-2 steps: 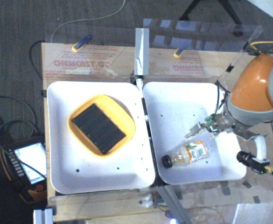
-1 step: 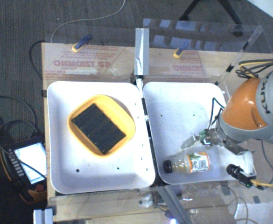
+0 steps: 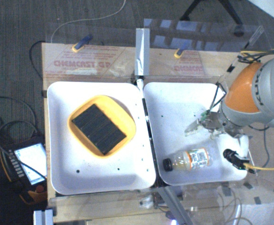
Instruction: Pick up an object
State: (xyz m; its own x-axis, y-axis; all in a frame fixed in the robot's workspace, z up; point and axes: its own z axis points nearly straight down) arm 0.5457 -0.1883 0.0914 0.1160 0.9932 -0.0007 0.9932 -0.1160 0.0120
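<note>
Two shallow white plastic bins with rounded corners sit side by side on a pale wood counter [image 3: 94, 64] printed with faded red lettering. The left bin [image 3: 57, 172] holds a yellow dish [image 3: 78, 114], a glossy, rounded-square shape set at a diagonal. A dark pad [image 3: 99, 129] lies flat inside it; it is rectangular and matte, with fine parallel ridges. The right bin [image 3: 174, 102] holds a clear plastic bottle [image 3: 193, 159] on its side near the front wall. Its black cap [image 3: 167, 163] points toward the left bin, it has a pale printed label round the middle, and the contents look amber. The grey arm [image 3: 263, 97], with a smooth orange band, enters from the right. The tool [image 3: 193, 127] is pale and translucent-looking and sits low over the right bin's mid floor, above the bottle in view and apart from it. Cannot tell whether the tool is wide or narrow, and nothing is seen gripped in it. A dark ribbed carpet [image 3: 15, 41] surrounds the counter.
</note>
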